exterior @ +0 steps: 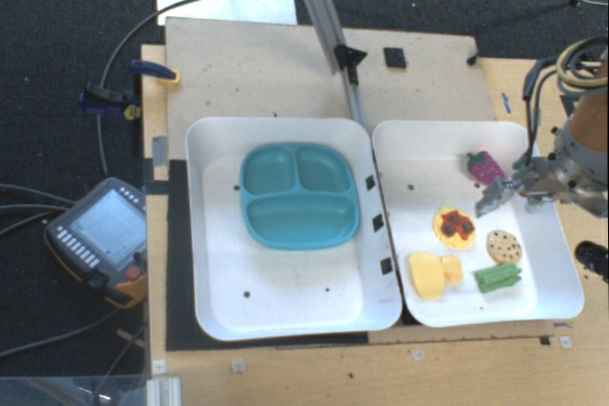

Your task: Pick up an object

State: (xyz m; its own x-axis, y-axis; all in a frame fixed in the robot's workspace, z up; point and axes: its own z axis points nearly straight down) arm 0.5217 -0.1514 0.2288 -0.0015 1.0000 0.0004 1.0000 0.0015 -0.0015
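Two shallow white bins side by side on the bench. Left bin (219,299): a teal divided plate (300,195) lying flat near the middle, two small compartments on the far side, one long compartment on the near side. Right bin (552,299): five small toy items. Purple piece (485,167) toward the far right, close to the gripper. Round yellow piece with a red and dark topping (455,226) around the middle. Chocolate-chip cookie (503,247) just right of that one, apart from it. Yellow block (433,274) at the near side, and a green piece (498,278) to its right, near the bin's near edge.

Gripper (495,197) reaching in from the right over the right bin, tip low between the purple piece and the topped yellow piece, touching neither as far as can be seen. Nothing visible between the fingers; open or closed, cannot tell at this size.

On the floor to the left, a grey and orange pendant (100,242) with cables. A blue clamp (152,71) on the bench's far left edge.
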